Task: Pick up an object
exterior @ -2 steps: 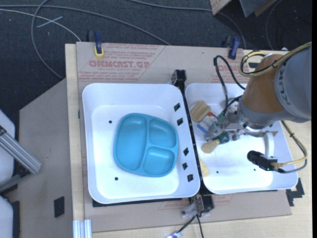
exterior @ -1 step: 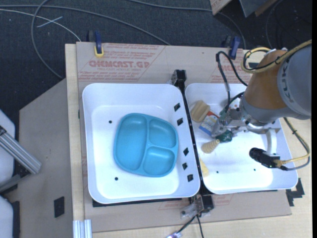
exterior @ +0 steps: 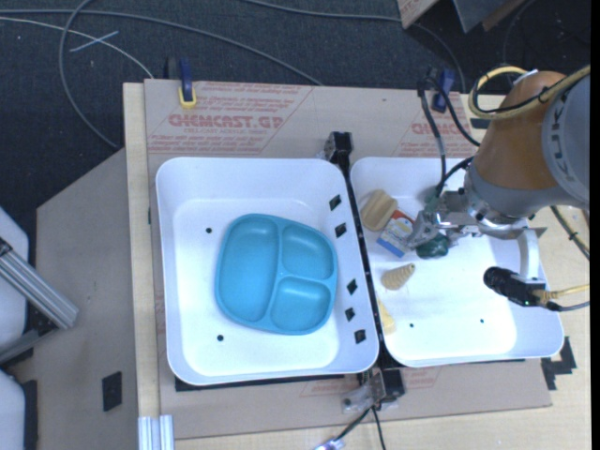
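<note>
Dark carpet surrounds the worktop (exterior: 244, 111). Left bin (exterior: 178, 251) holds a blue divided plate (exterior: 276, 274). Right bin (exterior: 469, 336) has a tan block (exterior: 377, 209), a ridged shell-like piece (exterior: 397, 275), and the claw (exterior: 433, 242) low over a dark green object (exterior: 433, 247); its grip I cannot tell.

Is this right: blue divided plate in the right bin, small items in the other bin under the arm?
Not quite. The camera view shows the blue divided plate in the left bin, not the right. The small items, such as the tan piece and the ridged shell-like piece, lie in the right bin, where the claw hangs.
</note>
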You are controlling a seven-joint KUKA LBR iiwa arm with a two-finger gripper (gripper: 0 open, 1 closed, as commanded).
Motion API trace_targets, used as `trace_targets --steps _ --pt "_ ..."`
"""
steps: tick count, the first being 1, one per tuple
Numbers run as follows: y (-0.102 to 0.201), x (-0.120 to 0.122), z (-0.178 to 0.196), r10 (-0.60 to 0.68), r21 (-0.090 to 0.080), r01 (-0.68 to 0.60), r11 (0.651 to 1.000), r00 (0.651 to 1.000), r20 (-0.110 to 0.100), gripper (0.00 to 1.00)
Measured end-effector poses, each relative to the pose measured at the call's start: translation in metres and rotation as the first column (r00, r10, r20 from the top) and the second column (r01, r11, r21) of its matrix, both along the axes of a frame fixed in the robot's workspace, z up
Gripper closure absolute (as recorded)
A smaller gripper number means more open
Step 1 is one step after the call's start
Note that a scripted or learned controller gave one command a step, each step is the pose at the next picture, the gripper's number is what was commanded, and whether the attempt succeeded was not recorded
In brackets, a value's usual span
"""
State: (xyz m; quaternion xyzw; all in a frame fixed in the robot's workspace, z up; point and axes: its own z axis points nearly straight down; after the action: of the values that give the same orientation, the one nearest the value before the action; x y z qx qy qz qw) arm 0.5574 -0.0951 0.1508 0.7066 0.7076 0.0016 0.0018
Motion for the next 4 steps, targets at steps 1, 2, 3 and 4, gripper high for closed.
trace_targets --steps 1,2,3,4 --pt "0.001 0.004 0.064 0.000 -0.001 0.000 1.000 1.000 0.003 1.00" --pt "0.001 0.005 0.075 -0.001 0.000 0.001 1.000 1.000 -0.002 1.00" --pt "0.054 -0.004 0.065 0.003 0.004 -0.003 1.000 1.000 -0.009 1.00" --pt "0.103 -0.016 0.057 0.003 0.004 -0.003 1.000 1.000 -0.009 1.00"
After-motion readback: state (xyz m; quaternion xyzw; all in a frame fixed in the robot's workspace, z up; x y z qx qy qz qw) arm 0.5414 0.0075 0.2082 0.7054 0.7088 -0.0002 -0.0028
